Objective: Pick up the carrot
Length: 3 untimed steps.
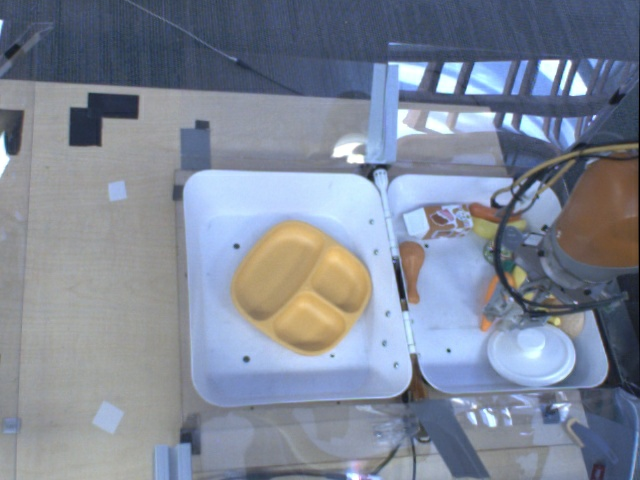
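The carrot [489, 299] shows as a thin orange strip in the right bin [450, 353], lying roughly front to back, partly hidden by the arm's wrist. My gripper [522, 306] hangs low over the bin just right of the carrot, under the orange band [600, 218] and a bundle of cables. I cannot tell whether it touches the carrot.
A white round bowl [531, 354] sits at the right bin's front, just below the gripper. A tan drumstick toy [411, 265], a printed packet [446, 219] and small orange and yellow pieces [485, 223] lie toward the back. The left bin [215, 368] holds a yellow divided plate [300, 285].
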Tool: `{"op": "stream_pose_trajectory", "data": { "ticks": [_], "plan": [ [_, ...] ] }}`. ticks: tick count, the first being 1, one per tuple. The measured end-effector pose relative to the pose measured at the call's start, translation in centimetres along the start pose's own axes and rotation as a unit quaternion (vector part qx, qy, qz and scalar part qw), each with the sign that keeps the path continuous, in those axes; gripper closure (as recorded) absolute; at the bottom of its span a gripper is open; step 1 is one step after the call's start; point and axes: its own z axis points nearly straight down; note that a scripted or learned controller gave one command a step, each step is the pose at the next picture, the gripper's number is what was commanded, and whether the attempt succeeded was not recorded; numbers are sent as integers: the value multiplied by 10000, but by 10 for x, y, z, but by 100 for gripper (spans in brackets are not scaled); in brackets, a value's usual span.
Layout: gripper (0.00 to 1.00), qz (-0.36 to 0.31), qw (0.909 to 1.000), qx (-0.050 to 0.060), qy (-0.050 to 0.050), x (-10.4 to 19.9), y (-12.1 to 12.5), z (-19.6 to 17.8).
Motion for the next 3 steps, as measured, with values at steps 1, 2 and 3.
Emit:
{"op": "stream_pose_trajectory", "data": {
  "ticks": [1, 2, 3],
  "plan": [
    [100, 1018, 9948, -54, 26, -18, 31, -11],
    [100, 581, 9983, 17, -16, -38, -18, -152],
    [100, 885, 9961, -31, -1, -45, 42, 12]
  ]
}}
